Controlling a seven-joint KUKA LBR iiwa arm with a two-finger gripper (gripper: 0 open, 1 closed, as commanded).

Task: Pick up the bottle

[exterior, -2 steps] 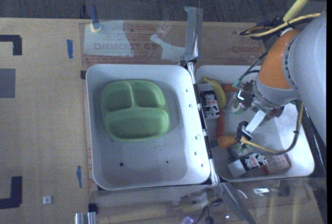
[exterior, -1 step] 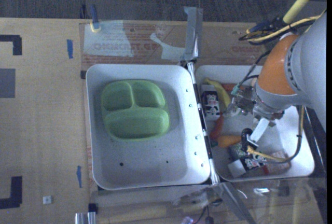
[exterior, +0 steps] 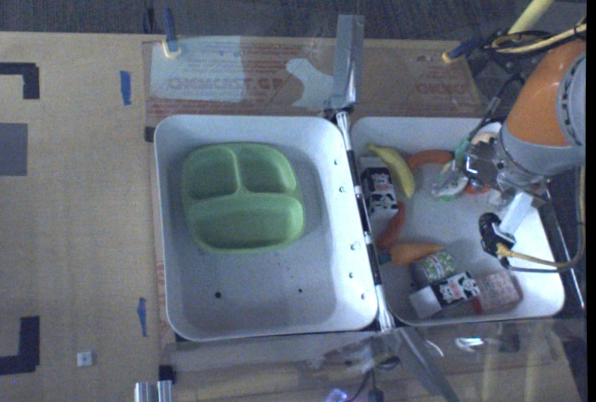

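Two white bins sit side by side on the bench. The left bin (exterior: 177,233) holds a green tray (exterior: 242,197) with three compartments, lying flat toward its upper left part.

Over to the right bin (exterior: 549,298), and it's crowded. A banana (exterior: 396,166) lies at the upper left, curving down toward the middle. Just below it, against the left wall, stands a small black-and-white carton (exterior: 378,191), with a reddish-orange curved piece (exterior: 393,225) beside it. An orange carrot-like piece (exterior: 414,251) lies below that. Near the bottom, a green can (exterior: 434,266) rests just above a second black-and-white carton (exterior: 445,292), and a reddish mesh-like packet (exterior: 498,288) lies to the right of that carton, touching or nearly so.

Which of these is the bottle? Hard to call from here; nothing in the bin reads clearly as one.

The arm (exterior: 549,102) comes in from the right, orange band bright above the wrist. The gripper (exterior: 456,179) hangs over the upper middle of the right bin, close to a red-orange thing (exterior: 428,158) lying behind it and well apart from the can and cartons at the bottom. Something pale green shows at its tip, but the blur hides whether that is a held item or part of the tool. Grasping or released, I cannot tell. A yellow cable (exterior: 531,256) trails from the wrist across the bin's right side.
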